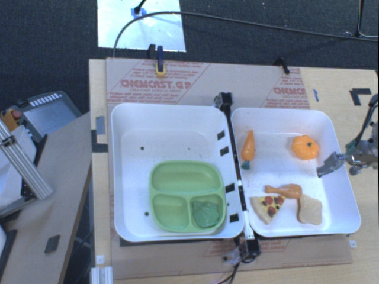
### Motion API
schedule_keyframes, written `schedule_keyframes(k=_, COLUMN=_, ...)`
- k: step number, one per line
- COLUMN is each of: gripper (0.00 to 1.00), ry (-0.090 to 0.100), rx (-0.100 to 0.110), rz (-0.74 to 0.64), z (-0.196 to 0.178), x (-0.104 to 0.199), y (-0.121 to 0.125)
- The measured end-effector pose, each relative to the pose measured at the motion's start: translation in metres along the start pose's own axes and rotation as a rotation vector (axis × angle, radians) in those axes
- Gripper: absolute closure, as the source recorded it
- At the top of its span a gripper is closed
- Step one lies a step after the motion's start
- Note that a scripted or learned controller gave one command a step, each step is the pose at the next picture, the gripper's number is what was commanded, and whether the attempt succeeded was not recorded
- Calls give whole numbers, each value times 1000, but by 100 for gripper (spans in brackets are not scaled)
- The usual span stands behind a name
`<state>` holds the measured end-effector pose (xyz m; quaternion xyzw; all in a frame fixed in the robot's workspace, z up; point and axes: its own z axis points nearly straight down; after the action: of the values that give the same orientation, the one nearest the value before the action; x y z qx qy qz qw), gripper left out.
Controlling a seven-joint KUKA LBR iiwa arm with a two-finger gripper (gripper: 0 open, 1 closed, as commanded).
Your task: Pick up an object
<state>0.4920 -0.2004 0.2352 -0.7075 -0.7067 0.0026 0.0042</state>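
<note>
So in the camera view the right bin [340, 136] has all the toy food: a carrot [248, 146] by its left wall, an orange pumpkin [305, 147] toward the back, a drumstick [284, 190], pizza slice [267, 206] and toast-shaped piece [310, 209] near the front. The gripper [329, 164] pokes over the bin's right wall, just below the pumpkin, holding nothing; can't tell how its fingers stand. Left of that bin, the other bin [142, 123] holds a green divided plate [187, 196].

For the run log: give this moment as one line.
hand: at right bin edge, holding nothing | nearest: orange pumpkin | pick: not yet done
</note>
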Motion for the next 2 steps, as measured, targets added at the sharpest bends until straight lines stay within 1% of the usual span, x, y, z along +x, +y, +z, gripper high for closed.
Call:
schedule_keyframes(k=1, gripper=0, ry=-3, rx=-11, rz=-4, z=-6, x=1, y=3)
schedule_keyframes(k=2, gripper=0, ry=-1, rx=-8, rz=-3, z=41, x=7, y=-3)
